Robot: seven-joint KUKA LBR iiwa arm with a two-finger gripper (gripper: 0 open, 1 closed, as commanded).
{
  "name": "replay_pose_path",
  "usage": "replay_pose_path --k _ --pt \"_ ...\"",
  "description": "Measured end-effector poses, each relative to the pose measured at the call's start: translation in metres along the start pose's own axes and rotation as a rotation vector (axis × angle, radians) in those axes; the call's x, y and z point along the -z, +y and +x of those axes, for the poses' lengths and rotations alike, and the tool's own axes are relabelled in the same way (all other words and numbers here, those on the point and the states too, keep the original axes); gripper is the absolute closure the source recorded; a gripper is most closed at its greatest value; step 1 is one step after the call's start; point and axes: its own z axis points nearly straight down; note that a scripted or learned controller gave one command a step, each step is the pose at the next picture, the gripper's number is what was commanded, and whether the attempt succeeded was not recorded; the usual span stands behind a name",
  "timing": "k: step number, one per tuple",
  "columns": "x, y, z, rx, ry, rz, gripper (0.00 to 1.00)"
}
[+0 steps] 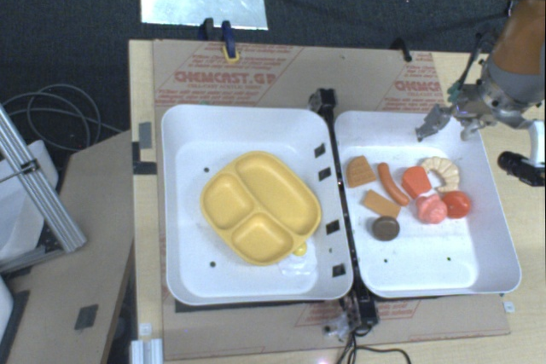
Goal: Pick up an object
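Toy food makes up the whole cluster of seven small plastic pieces lying in the right-hand shallow white bin (401, 279), gathered in its middle and well apart from the near rim. Counted one by one: one tan wedge like a slice of bread (360, 171); one slim orange sausage (392, 183) slanting just beside it; one flat caramel-brown block (381, 203) below the sausage; one dark brown round disc (386, 228) touching that block's lower edge; one orange-red chunk (416, 181); one pale curled piece like a shrimp (444, 170), ringed with orange, against the chunk's right side; one pink lumpy ball (432, 210); and one red round piece like a tomato (458, 203) touching the pink ball. That makes eight on a recount, not seven. The left-hand shallow white bin (183, 183) holds a single yellow plastic plate with three compartments (260, 206), lying tilted across the bin floor. Both bins sit side by side on the pale wooden counter (145, 98), over a sheet of printed cardboard. The grey end effector (450, 118) hangs over the far right corner of the right bin, above and apart from the food, its two fingers spread wide with nothing between them; the orange band of the arm shows just above it.
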Motion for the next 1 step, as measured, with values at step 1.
replay_pose_path --k 1 --pt "-0.111 -0.0361 0.0104 -0.002 0.003 0.008 0.0"
